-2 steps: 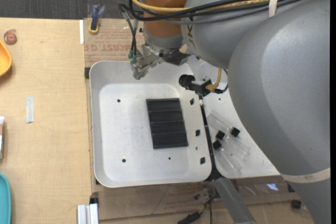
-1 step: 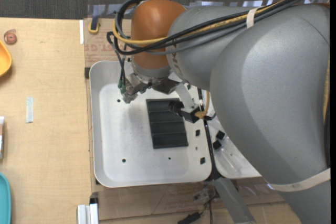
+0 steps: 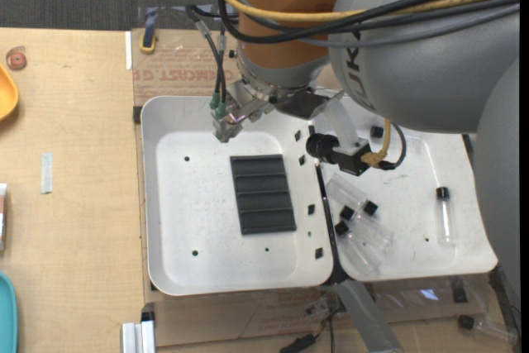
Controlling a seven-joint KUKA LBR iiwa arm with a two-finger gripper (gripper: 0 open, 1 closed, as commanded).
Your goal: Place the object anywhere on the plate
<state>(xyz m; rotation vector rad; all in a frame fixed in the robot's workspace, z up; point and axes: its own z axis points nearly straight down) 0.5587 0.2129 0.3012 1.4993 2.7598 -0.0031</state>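
The pincer hangs over the far edge of the left bin; I cannot tell its state. Just below it, nearer the camera, a black ribbed block lies flat on the bin floor. To its right, clear tubes lie in the right bin.

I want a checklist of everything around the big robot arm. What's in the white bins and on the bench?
Surface: left white bin and right white bin side by side on a bench, cardboard beneath.
Job's things: black ridged block lying flat in the left bin; plate: nothing seen.
Clutter: clear plastic tubes with black caps in the right bin.
End effector: above the left bin's far edge, apart from the block.
Cables: yellow and black cables looped around the orange band.
Surroundings: wooden table to the left, orange item at its edge.
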